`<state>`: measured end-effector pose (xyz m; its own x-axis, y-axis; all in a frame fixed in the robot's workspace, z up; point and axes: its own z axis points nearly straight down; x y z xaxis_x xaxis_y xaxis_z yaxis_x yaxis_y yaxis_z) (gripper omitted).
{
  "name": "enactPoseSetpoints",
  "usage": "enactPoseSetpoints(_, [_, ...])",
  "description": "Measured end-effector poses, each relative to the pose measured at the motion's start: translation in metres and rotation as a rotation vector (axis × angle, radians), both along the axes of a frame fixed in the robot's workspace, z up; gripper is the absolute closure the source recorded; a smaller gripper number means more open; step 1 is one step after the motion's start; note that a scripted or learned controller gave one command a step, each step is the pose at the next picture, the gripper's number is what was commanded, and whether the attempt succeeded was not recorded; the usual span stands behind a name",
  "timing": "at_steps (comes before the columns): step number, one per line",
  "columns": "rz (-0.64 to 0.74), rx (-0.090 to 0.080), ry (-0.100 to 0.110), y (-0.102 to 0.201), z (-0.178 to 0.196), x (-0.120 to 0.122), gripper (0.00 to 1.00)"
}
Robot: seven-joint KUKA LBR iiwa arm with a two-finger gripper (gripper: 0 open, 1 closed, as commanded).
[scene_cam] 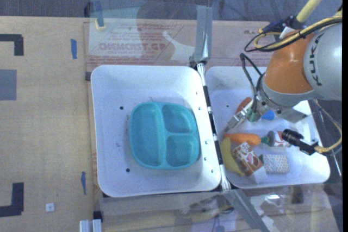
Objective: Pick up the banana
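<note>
Hovering over the right bin (318, 168) at the frame's right, the gripper (246, 115) hangs above a carrot (244, 138); whether it is clenched or released, I cannot tell. The banana (227, 157) lies below and left of it, apart, against the bin's lower-left wall beside a snack packet (247, 159).

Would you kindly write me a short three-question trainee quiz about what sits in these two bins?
1. True or false: the turquoise three-compartment plastic tray lies in the left white bin.
2. Which bin holds the yellow banana? A left, B right.
3. Fill in: the orange carrot lies in the ___ white bin, under the grey arm's tool.

Key: 1 true. 2 B. 3 right.
</note>
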<state>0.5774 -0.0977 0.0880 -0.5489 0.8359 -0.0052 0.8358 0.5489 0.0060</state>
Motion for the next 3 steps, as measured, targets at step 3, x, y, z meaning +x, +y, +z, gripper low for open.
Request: enactPoseSetpoints(3, [-0.237,0.001,0.005,-0.066,0.071,-0.037,0.0])
